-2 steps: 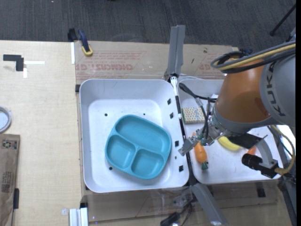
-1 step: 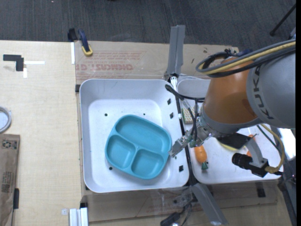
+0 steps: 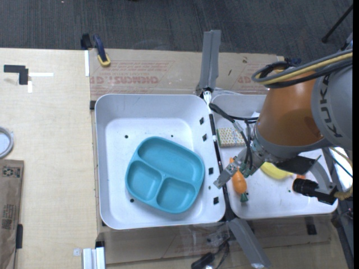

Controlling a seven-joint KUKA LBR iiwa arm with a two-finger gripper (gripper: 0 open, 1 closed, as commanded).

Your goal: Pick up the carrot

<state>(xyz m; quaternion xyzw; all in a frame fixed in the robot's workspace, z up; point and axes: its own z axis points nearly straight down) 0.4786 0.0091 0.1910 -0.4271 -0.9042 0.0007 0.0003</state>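
Observation:
The carrot [image 3: 239, 181] is small and orange, with its green top pointing down, at the left edge of the right bin [image 3: 280, 206]. My gripper [image 3: 235, 175] reaches down from under the orange wrist band, and its fingers sit on either side of the carrot's upper end. One grey finger [image 3: 224, 177] sticks out to the carrot's left, over the wall between the bins. The carrot looks held between the fingers, just above the bin floor.
A blue divided plate [image 3: 165, 174] lies in the left bin [image 3: 112, 128]. In the right bin a yellow banana [image 3: 275, 171] lies just right of the carrot, and a pale textured block [image 3: 226, 137] sits behind it. The arm covers much of the right bin.

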